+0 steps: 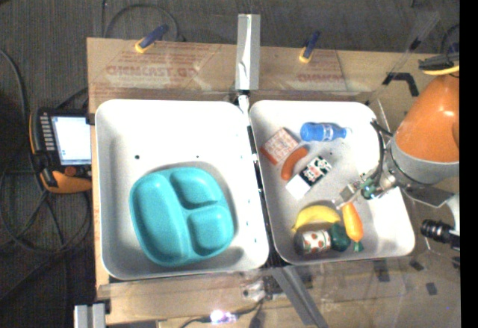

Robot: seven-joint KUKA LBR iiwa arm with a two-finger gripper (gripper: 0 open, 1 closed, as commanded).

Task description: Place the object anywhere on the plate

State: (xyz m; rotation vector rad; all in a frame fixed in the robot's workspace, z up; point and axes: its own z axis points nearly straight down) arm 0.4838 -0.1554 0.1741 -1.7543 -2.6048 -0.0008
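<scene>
risk: gripper (357, 196) sits low in the right bin (388, 244) with nothing seen between its fingers; a close here may grab air or nudge the pile.
risk cause: carrot (352, 222), banana (317, 215) and small can (316, 241) are packed touching, so a pick may drag two things.
gripper state: can't tell, fingers too small and blurred.
object: likely the carrot, just at 6 o'clock of the gripper; orange, short, tapered, lying flat.
object place: right bin, 5 o'clock corner, not on plate.
plate: teal plate (181, 213), three compartments, in left bin (112, 132), well apart at 9 o'clock.
far items: blue bottle (323, 131), red box (279, 144) at 12 o'clock end.
</scene>
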